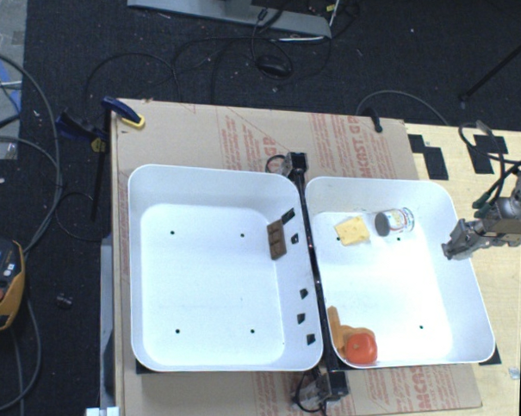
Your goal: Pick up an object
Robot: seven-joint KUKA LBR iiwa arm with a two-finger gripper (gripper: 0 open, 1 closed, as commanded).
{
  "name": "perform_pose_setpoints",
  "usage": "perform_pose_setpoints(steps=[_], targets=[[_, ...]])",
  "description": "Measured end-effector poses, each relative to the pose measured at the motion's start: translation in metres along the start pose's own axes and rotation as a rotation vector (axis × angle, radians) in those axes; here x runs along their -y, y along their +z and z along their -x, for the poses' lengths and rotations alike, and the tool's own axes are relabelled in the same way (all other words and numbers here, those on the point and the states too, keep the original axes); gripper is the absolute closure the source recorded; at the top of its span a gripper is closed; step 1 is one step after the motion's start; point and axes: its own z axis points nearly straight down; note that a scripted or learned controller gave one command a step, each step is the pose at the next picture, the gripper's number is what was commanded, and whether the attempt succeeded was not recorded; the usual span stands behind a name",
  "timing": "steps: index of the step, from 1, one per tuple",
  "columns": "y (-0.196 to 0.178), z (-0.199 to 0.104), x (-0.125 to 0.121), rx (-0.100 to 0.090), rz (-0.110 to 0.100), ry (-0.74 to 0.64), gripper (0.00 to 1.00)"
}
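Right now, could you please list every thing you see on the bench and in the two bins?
left bin: one, white, left half of the bench
right bin: one, white, beside the left bin
brown block: one, brown, right side of the left bin
yellow piece: one, yellow, far part of the right bin
small jar: one, grey lid, lying right of the yellow piece
red-orange object: one, near left corner of the right bin
tool: one, grey, over the right bin's right rim
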Motion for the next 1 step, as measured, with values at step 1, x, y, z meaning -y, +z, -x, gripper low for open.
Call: perform_pose_setpoints(steps=[1], targets=[[0.0181, -0.0377, -0.0227, -0.001, -0.002, -0.002, 1.0]])
